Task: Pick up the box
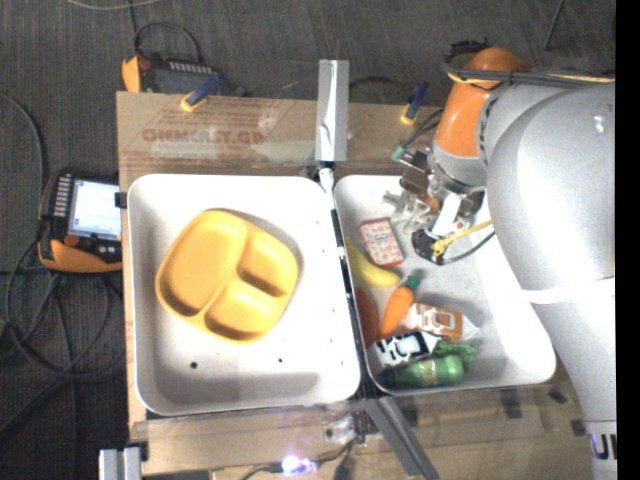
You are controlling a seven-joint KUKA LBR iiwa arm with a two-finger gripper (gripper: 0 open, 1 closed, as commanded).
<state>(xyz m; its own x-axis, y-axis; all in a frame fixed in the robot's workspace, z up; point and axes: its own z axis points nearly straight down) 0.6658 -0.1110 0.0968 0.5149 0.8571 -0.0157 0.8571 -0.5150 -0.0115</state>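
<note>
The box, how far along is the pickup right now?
Done so far: the arm has reached over the right bin, and the gripper sits at the bin's far end. In hand: nothing that I can see; the small red-and-white box lies on the bin floor just beside the gripper, next to the banana. Left: closing on the box and lifting it clear.

Dark grey carpet (60, 68) surrounds the desk (230, 133), whose brown board top bears faded red lettering. Black cables (25, 308) loop over the floor at left, beside an orange-edged handheld screen (85, 218).
</note>
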